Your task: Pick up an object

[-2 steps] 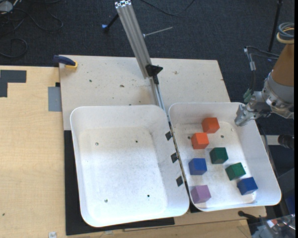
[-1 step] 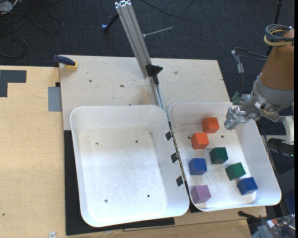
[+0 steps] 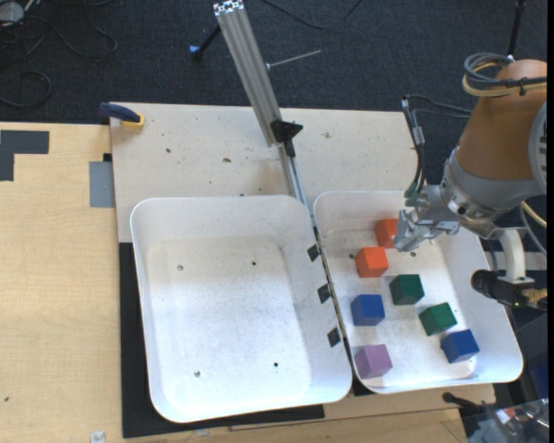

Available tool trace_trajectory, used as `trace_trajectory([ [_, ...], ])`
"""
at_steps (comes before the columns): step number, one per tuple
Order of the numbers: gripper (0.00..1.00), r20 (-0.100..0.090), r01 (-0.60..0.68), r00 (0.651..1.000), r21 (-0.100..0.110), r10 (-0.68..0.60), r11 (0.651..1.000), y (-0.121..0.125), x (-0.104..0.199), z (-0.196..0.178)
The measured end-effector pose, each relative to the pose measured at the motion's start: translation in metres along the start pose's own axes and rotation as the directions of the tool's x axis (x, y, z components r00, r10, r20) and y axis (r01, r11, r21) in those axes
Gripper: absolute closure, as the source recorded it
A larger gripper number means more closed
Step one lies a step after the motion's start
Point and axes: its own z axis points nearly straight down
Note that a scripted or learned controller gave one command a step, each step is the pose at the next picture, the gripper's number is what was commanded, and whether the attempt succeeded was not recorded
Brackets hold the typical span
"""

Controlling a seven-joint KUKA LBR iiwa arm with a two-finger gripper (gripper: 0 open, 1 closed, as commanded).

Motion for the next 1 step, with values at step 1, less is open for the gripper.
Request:
trace_trajectory([
  [1,1.00,0.000,0.000,1.000,0.001,0.000,1.000,-0.0102,0.0604,0.0059],
])
